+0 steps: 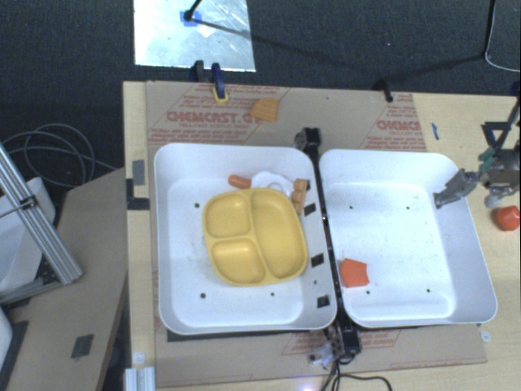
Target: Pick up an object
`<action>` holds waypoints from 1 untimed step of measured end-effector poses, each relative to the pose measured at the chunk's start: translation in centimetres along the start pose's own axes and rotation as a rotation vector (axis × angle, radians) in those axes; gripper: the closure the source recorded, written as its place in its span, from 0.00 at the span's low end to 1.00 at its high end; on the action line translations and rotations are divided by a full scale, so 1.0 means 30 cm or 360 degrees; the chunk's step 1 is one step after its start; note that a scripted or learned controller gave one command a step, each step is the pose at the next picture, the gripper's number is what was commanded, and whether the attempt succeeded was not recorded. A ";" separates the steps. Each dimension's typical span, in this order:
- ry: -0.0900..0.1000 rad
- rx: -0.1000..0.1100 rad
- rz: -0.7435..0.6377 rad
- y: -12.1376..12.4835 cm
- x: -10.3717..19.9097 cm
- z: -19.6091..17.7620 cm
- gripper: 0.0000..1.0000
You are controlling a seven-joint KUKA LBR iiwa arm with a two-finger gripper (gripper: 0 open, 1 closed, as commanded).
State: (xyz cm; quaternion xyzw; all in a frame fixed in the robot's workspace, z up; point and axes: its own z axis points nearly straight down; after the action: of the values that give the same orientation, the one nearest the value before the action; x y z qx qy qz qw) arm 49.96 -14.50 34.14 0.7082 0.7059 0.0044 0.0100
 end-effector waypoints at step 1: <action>0.0017 0.0036 -0.0022 -0.010 0.261 0.238 0.00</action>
State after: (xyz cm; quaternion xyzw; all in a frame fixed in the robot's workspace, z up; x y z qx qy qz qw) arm 49.84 -6.74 26.95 0.7033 0.7109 0.0001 -0.0018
